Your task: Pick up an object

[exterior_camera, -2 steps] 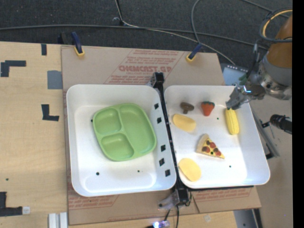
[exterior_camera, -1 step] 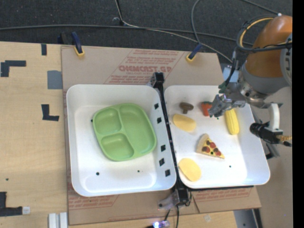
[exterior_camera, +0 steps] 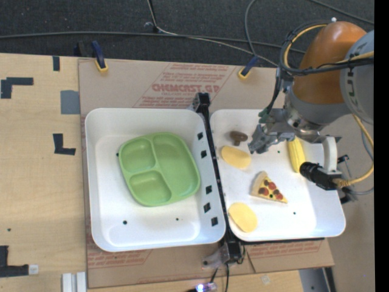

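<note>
In the right bin [exterior_camera: 316, 221] lie several toy foods: a brown piece [exterior_camera: 238, 136] at the back, a pale yellow oval [exterior_camera: 235, 157], a pizza slice [exterior_camera: 268, 188], a second yellow oval [exterior_camera: 243, 216] near the front and a corn cob [exterior_camera: 296, 154] on the right. My gripper [exterior_camera: 260, 143] hangs over the back of this bin, just right of the brown piece and the upper yellow oval. Nothing shows between its fingers.
The left bin [exterior_camera: 100, 163] holds a green divided plate [exterior_camera: 159, 168]. A black divider with clips [exterior_camera: 209, 169] runs between the bins. Cables loop above the arm, and a black cable fitting [exterior_camera: 319, 175] juts over the right bin's right side.
</note>
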You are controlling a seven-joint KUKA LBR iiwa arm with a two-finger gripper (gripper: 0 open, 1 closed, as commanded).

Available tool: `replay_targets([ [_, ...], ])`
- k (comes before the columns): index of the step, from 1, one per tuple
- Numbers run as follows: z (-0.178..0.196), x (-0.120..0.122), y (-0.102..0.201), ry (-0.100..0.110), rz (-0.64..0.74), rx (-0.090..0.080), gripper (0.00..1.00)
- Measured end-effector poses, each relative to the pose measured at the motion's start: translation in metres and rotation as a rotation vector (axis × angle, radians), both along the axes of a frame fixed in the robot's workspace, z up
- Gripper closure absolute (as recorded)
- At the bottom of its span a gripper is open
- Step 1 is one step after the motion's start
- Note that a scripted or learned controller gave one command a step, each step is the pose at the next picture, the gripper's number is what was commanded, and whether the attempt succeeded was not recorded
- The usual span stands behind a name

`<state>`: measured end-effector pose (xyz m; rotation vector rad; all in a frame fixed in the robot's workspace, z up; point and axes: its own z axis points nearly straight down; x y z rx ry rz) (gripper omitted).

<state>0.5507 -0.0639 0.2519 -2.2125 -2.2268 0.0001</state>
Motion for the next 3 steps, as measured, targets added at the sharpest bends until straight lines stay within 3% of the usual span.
replay_targets([
  [3,-0.031,-0.049,0.155,0.002,0.000,-0.001,1.00],
])
